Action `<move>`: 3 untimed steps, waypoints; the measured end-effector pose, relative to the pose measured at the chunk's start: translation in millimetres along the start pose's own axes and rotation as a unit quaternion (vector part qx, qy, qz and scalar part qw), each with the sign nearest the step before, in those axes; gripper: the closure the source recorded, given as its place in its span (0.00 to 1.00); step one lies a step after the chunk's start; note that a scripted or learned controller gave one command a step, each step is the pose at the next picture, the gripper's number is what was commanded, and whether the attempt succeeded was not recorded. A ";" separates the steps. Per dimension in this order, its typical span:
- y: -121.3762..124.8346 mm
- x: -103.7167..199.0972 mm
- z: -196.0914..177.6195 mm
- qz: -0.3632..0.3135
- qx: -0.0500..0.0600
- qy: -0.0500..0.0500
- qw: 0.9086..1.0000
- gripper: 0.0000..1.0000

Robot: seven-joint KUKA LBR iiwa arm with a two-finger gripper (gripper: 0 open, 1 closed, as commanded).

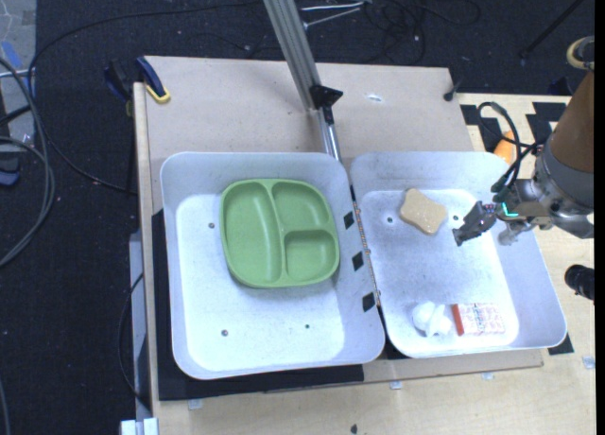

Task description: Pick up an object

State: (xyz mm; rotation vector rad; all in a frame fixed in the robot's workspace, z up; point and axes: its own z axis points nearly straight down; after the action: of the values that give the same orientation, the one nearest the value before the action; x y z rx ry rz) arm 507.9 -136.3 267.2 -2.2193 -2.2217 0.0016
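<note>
Over the right bin [529, 263], the tool [470, 227] looks too dark to tell its grip.

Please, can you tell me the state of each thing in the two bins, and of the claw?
Green divided plate: flat in left bin, upright.
Tan sponge: lying in right bin, free.
White crumpled object: lying near front wall.
Red-and-white packet: lying flat beside it.
Claw: above right bin, holding nothing visible.
</note>
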 end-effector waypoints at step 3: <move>1.2 -4.7 108.4 0.001 0.002 0.000 1.000 0.00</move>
State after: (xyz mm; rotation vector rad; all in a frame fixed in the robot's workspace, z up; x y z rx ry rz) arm 508.9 -141.0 158.8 -2.2199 -2.2175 0.0047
